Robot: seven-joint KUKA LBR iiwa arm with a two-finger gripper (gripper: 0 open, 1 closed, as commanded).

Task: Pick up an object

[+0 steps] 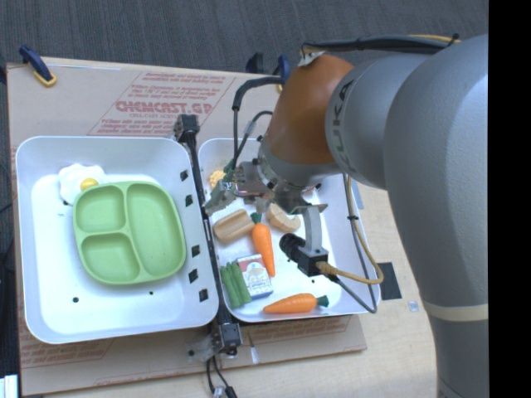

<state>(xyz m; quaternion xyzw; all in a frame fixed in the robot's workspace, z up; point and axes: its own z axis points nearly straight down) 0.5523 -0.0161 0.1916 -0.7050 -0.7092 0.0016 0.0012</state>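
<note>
My gripper (236, 186) hangs low over the upper left part of the right bin (353, 301), under the orange wrist band. Just below it lies a tan bread roll (231, 224). An orange carrot (264, 248) lies upright beside the roll, and a beige bread piece (284, 220) sits to its right. A small yellow item (217, 177) lies left of the gripper, near the bin's wall. Nothing is seen held in the gripper.
The right bin also holds a second carrot (292, 304) at the front, a green bundle (235, 284) and a small box (256, 276). In the left bin (41, 305) sit a green divided plate (129, 230) and a toy fried egg (80, 178). A black cable part (303, 255) hangs over the right bin.
</note>
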